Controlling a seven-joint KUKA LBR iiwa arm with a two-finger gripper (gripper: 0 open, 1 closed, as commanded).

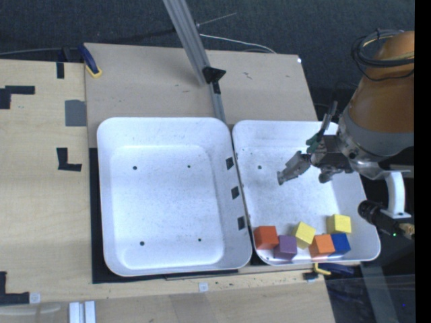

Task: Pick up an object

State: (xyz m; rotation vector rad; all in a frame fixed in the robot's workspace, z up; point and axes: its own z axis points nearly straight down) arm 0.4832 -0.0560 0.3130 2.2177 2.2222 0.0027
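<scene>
Standing here, the gripper (pixel 288 175) hangs over the middle of the right bin (pixel 269 136), too dark and blurry to tell its state. All 6 cubes sit bunched along the near edge: orange cube (pixel 266 236), purple cube (pixel 287 245), 2 yellow, another orange half covering the blue cube (pixel 341 243).

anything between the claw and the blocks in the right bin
Nothing visible does. The claw hangs over bare floor of the right bin, and the blocks sit clustered along the bin's near edge, apart from it.
</scene>
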